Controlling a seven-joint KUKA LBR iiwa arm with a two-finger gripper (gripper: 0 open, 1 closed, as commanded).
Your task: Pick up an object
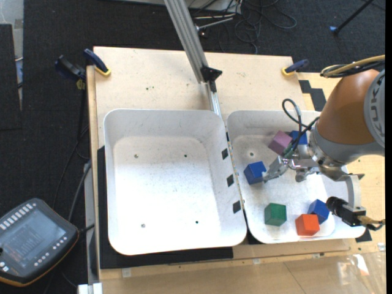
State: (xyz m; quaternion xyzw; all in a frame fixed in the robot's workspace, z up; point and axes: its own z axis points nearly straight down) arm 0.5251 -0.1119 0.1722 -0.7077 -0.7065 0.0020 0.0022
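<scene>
White right bin (245,130) is my landmark; everything below is placed against it.

Camera view:
- My arm (349,118) comes in over the bin's right wall, orange band above the wrist, grey body below it.
- My gripper (274,171) sits low over the bin's middle, fingers pointing toward its left wall. Tips look close together, one of them touching or nearly touching the right face of the blue cube (255,171). Nothing is visibly between the fingers. Beyond that I can't tell whether they're spread or pressed together; the view is too small and cluttered there.
- That blue cube sits left of centre in the bin, near the left wall, flat on the floor.
- Purple block (281,142) is toward the bin's back, just behind the gripper, partly against my wrist hardware.
- Green cube (275,214) is near the bin's front edge, centre, apart from the others.
- Orange cube (307,224) is at the front right, touching or just beside a second blue cube (319,209) behind it.
- Left bin (122,127) sits touching the landmark bin's left wall.
- Slanted metal strut (184,26) runs down to the bin's back left corner.
</scene>
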